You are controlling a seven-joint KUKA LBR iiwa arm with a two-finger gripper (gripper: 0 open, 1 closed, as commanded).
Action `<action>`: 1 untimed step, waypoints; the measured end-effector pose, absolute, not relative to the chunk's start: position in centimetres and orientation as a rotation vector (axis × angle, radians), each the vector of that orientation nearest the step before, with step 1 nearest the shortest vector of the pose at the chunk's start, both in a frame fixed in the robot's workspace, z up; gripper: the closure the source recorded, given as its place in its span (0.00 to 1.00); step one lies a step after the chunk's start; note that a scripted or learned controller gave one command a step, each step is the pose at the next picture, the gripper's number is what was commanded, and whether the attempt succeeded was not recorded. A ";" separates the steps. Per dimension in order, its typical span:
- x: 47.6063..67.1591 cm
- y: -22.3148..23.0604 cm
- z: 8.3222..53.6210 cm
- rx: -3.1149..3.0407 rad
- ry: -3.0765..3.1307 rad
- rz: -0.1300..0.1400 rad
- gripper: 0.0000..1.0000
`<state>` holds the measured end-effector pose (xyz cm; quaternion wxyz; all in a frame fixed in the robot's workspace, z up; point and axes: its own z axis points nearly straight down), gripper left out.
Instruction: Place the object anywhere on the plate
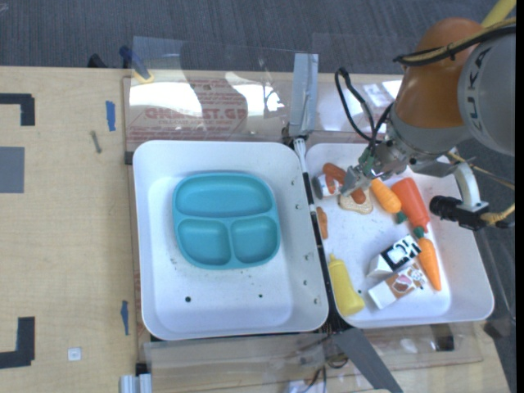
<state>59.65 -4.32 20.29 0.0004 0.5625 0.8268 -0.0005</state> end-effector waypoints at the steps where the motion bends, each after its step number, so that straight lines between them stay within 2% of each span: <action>1: 57.3 3.5 18.4 1.585 2.717 0.000 1.00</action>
